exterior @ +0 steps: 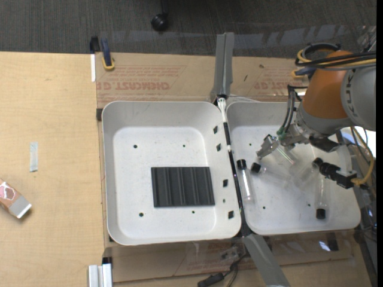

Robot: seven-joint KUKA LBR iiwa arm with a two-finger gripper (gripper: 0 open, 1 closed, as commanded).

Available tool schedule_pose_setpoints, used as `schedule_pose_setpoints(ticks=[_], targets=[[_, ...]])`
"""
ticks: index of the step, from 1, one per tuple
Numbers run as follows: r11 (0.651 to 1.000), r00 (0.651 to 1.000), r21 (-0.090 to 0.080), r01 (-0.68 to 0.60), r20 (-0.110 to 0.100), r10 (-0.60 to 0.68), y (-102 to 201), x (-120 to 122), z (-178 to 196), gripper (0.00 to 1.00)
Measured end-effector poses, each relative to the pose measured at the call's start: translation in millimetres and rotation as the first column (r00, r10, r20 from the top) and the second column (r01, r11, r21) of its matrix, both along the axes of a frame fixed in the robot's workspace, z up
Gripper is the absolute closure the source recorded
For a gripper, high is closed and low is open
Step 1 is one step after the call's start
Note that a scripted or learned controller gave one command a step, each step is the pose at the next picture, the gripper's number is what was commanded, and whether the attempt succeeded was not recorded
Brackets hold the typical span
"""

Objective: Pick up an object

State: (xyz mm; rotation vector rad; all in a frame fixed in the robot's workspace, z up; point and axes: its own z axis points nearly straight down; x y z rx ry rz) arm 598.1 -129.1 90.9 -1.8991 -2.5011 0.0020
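- Two white bins sit side by side on your bench: the left bin (119,136) and the right bin (341,220).
- Your arm (335,94) comes in from the right, with its orange band over the far right corner of the right bin.
- Your gripper (276,145) hangs low over the upper middle of the right bin, pointing toward the divider.
- Whether the claw is released or clenched, you can't tell from this view; nothing is clearly seen grasped in it.
- Look at the clear tubes in the right bin: one tube (244,184) lies along the left wall, its black cap at the far end.
- Another tube (321,199) lies near the right side, with its black cap at the near end.
- One small black piece (256,168) rests just beside the first tube, below the gripper.
- Over in the left bin, a dark ribbed block (182,186) lies flat at the centre, well apart from the arm.
- Off on the bench's left, a small grey strip (33,157) lies alone, with a red and white packet (13,199) near the edge.
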Motion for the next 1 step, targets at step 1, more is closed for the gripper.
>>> schedule_pose_setpoints(ticks=[1], targets=[[1.0,1.0,0.0,0.004,0.0,-0.004,-1.5,-0.2,8.7,1.0]])
